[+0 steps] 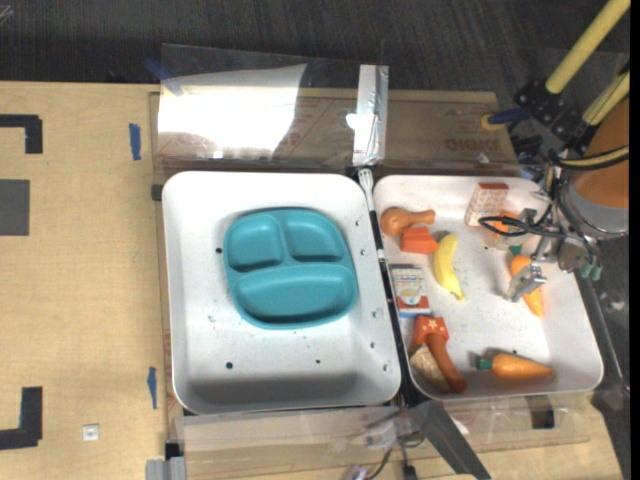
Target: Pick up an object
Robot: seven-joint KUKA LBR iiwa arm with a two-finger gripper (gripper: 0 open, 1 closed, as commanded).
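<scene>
My gripper [524, 280] reaches in from the right and hangs low over the right side of the right bin [580, 353]. Directly under and beside it lies a small orange piece [535, 301], partly covered by the gripper. Further left in that bin are a yellow banana [447, 265], a brown drumstick [404, 218], an orange block [419, 240] and a small printed carton [407, 289]. An orange carrot [516, 367] lies near the front wall. A white and red box [487, 202] sits at the back.
A red starred box [431, 328] and a brown sausage [442, 361] lie at the right bin's front left. The left bin [190, 268] holds a teal divided plate [290, 266]. Black cables [505, 225] trail near the gripper. The arm's orange band [605, 178] stands at the right edge.
</scene>
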